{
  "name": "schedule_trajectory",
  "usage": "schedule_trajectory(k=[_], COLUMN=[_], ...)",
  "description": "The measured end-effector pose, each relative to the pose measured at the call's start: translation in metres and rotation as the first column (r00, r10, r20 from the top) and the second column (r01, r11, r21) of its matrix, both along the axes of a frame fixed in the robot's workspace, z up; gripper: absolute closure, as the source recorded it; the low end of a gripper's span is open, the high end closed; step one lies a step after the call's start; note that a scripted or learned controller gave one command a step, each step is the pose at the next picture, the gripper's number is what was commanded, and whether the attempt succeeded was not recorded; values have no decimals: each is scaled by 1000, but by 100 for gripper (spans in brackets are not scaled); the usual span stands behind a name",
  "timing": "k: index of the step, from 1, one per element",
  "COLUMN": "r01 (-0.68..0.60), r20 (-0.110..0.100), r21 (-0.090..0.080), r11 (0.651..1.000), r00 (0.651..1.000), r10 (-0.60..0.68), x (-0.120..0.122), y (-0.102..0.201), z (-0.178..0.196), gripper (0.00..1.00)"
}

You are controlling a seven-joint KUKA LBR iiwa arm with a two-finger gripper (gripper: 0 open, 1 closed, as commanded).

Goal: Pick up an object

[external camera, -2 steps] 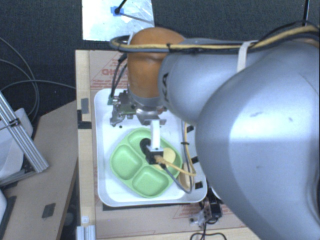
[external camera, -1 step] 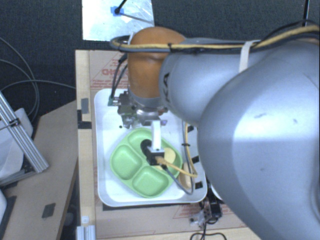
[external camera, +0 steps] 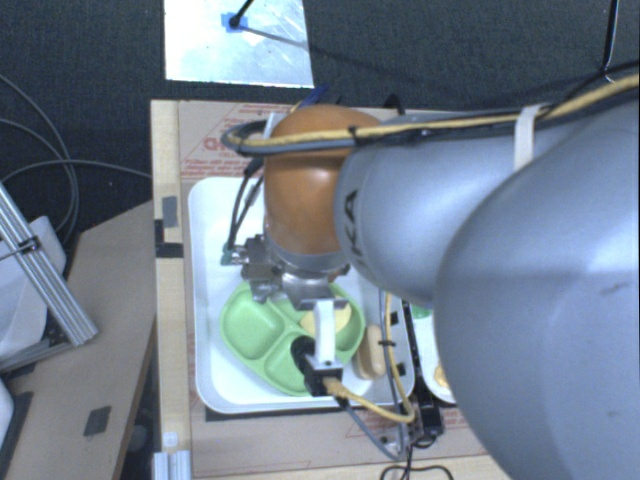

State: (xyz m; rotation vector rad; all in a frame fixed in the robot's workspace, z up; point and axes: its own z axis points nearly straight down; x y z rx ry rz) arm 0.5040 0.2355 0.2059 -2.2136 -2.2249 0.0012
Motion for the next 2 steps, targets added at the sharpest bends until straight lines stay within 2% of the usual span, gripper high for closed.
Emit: schedule_trajectory(k=[1, 2], r01=[5, 1], r20=[7, 20], r21=[-1, 6], r11=[1000, 1000], r00=[1000, 1000], r10=[-5, -1], x=[56, 62], y=[-3, -4], z=[6, 151], gripper=[100, 100])
